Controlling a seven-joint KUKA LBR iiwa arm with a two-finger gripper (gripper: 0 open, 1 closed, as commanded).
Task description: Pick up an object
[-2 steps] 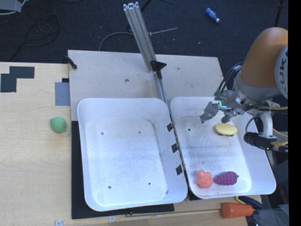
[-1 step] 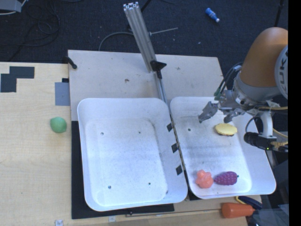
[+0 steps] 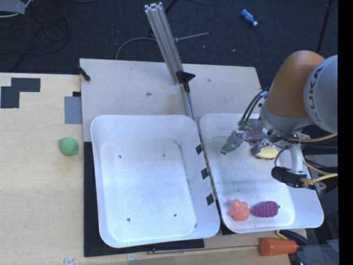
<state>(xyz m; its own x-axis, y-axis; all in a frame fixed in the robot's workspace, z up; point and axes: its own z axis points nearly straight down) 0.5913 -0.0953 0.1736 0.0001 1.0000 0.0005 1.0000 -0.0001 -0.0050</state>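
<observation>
My jaws I cannot read from up here — the gripper hangs low over the right bin, a grey wedge at the end of my wrist, and whether it is spread or closed the view does not tell; nothing shows between its tips.

Taking the right bin as my landmark and going left to right: well to its left, out on the wooden bench, sits a green ball; just to its left lies the left bin, touching it along the shared edge. Inside the right bin, near the front wall, an orange-pink lump sits just beside a purple grape bunch, the bunch's long axis running left to right. Further back in the bin, a yellow object lies partly under my wrist.

The yellow object lies to the right of my jaws, close by. It is the nearest thing, I judge, though half hidden. The two front pieces lie toward the bin's front from me, apart from the gripper.
</observation>
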